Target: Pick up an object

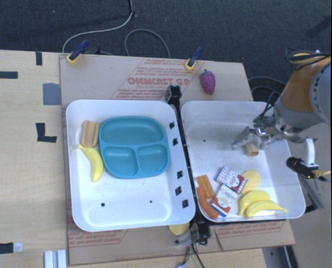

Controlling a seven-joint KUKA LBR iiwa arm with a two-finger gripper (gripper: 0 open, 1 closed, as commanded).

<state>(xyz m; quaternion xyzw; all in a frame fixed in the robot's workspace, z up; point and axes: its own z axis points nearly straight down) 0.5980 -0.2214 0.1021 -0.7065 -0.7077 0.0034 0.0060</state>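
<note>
My gripper (252,138) hangs low over the upper middle of the right bin (210,119), with the grey arm and its orange band (300,91) coming in from the right. A small tan piece (251,148) lies right under the gripper tip, touching or nearly touching it. In the bin's near corner lie two yellow bananas (259,204), a pale yellow round piece (251,178), two small printed boxes (230,177), and an orange carrot-like stick (205,190).
The left bin (121,214) holds a teal divided plate (134,147), a banana (94,162) and a tan bread piece (89,132). A purple toy fruit (208,81) lies on the cardboard behind the bins. Black clips line the divider (179,149) between the bins.
</note>
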